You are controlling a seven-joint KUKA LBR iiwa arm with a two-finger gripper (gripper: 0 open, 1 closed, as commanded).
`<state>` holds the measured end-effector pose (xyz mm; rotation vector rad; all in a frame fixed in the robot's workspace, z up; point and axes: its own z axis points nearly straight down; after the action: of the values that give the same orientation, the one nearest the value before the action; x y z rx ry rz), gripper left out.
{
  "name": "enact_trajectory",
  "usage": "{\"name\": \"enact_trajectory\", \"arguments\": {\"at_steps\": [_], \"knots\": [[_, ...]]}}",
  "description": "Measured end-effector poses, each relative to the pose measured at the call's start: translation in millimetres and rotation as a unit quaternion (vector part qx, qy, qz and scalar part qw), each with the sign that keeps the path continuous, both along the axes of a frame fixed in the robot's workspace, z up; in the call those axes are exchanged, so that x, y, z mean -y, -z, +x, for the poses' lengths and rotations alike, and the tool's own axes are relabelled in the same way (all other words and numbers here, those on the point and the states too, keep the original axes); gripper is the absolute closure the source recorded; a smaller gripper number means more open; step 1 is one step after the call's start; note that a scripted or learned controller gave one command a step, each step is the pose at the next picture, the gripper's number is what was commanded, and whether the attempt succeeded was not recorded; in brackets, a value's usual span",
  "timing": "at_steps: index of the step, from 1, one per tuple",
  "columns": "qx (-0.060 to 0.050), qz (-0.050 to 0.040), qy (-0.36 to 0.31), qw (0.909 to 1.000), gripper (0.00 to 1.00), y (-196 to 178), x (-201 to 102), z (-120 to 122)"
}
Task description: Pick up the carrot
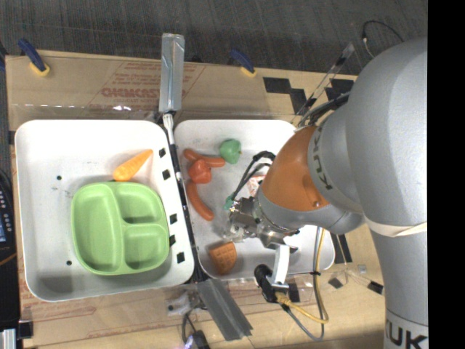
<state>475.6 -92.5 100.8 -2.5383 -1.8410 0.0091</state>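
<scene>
Gripper (236, 220) low in the right bin (200, 133), mostly masked by the wrist; finger opening impossible to tell, nothing seen held. Just at its 6 o'clock, a brown block (223, 256); at 10 o'clock, a long orange-red sausage-shaped piece (200, 200) and a red-orange tomato-like piece (200, 170); at 12 o'clock, a green piece (230, 150). Carrot (133, 165) well apart at 10 o'clock, across the divider in the left bin (36, 166), lying slanted just above the green divided plate (120, 227), tip toward the divider. Bare white floor at 9 and 12 o'clock of the carrot.
</scene>
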Motion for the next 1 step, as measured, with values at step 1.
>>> {"name": "enact_trajectory", "arguments": {"at_steps": [1], "knots": [[0.000,-0.0001,0.000,1.0000,0.00,-0.1,-0.1,0.0]]}}
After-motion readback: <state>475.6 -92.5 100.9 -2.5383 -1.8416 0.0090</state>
